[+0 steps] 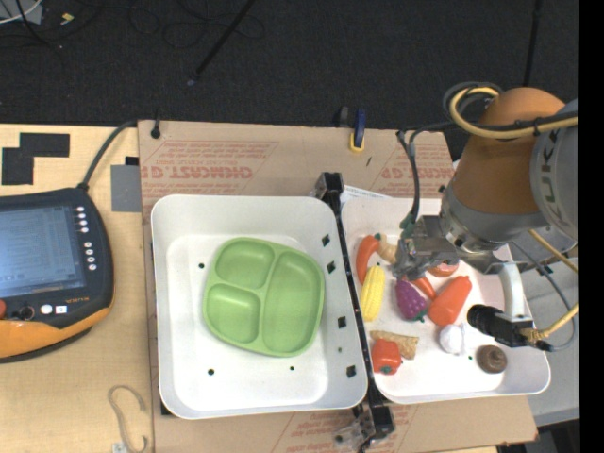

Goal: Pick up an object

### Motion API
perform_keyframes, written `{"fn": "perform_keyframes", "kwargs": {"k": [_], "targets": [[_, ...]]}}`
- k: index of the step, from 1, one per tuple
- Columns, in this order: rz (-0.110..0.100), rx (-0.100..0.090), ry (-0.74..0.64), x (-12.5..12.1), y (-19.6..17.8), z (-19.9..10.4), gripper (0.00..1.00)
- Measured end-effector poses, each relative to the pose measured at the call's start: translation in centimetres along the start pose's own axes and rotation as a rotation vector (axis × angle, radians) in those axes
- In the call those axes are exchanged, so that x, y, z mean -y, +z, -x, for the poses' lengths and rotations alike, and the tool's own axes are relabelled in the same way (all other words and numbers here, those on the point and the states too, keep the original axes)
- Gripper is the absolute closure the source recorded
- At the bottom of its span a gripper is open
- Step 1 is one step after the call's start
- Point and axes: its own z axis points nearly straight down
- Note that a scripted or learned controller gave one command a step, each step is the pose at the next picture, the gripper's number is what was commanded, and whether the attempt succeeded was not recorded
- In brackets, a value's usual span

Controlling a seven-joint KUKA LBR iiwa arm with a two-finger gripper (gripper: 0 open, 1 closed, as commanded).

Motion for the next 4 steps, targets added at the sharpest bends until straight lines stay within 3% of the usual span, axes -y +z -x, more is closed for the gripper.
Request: {"fn": "perform_keyframes", "kwargs": {"k": [1, 2, 3, 4], "targets": [[-0.003, 0.001, 0.002, -0.7, 1.8, -0.3, 1.0], [0.001, 0.0, 0.0, -0.4, -0.3, -1.0, 1.0], [-0.005, 0.001, 0.002, -0.2, 1.7, -0.2, 1.0], [0.001, 0.001, 0.001, 0.1, -0.2, -0.4, 1.0]]}}
